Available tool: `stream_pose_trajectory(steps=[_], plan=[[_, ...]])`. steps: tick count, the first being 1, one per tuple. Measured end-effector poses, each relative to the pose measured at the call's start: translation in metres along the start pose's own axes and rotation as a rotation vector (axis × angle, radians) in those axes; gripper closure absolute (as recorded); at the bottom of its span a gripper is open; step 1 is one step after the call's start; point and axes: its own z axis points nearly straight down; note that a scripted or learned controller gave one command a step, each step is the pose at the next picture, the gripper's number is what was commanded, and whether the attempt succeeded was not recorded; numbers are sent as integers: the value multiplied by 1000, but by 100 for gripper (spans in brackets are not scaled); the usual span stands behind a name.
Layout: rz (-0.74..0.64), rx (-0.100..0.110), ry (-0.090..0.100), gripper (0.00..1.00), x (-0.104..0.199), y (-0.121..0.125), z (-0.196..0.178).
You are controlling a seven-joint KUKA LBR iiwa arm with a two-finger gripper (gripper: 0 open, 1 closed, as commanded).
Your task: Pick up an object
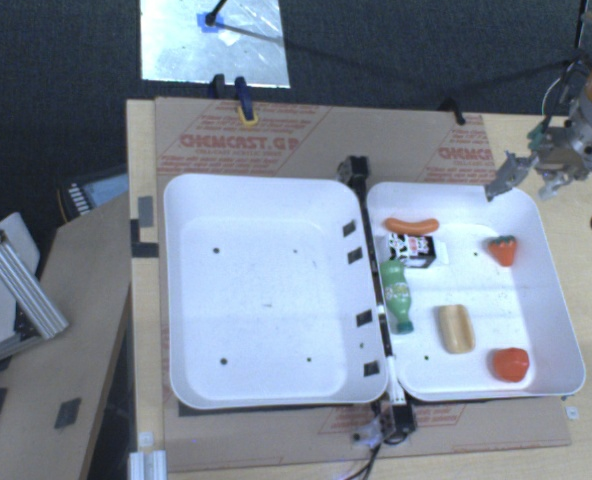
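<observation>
Bins sit side by side on your worktop [306, 128]: the left bin [266, 293] and the right bin [546, 298], their inner walls touching along the middle.

All the things you could pick lie in the right bin. A sausage [412, 225] lies across near the far wall. Just in front of it, almost touching, is a black-and-white carton [416, 250]. A green bottle [397, 296] lies along the left wall, neck end toward the near side, with its far end close to the carton. To the right of the bottle is a tan bun [455, 328], lying lengthwise. A red tomato [510, 364] sits in the near right corner. An orange-red strawberry with a green top [503, 250] rests near the right wall, level with the carton and well apart from it.

Your tool [526, 175] hangs over the far right corner of the right bin, just at its rim, with the arm [591, 118] coming in from the right edge. Two fingers [503, 176] show spread apart, one reaching toward the bin's far wall, the other by the right rim. Nothing lies between them; the tool is empty. It is well clear of every item, the strawberry being the nearest.
</observation>
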Motion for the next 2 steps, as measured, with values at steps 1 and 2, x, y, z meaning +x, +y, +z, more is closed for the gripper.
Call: stream_pose_trajectory(steps=[1, 2], plan=[[-3, -4, -1, 100, 0, 1, -11], [-8, -2, 3, 100, 76, 20, -18]])
